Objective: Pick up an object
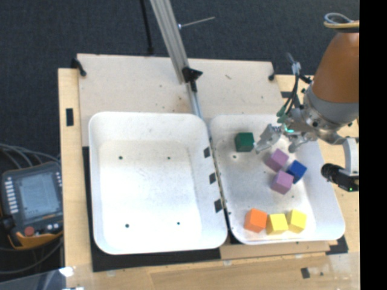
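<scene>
My gripper [279,142] hangs over the back of the right bin [323,213], open, with nothing visible between its fingers. Just in front of it lies a purple cube [278,159]. A second purple cube [282,182] and a blue cube [296,170] sit close behind that one. To the gripper's left rests a green cube [244,141]. Along the bin's front edge stand an orange cube [256,220] and two yellow cubes [277,223] [297,220] in a row.
The left bin [100,162] sits beside the right one, sharing a middle wall. A slanted metal pole [172,35] rises from the bench's back. A teach pendant [33,198] lies off the bench at the left.
</scene>
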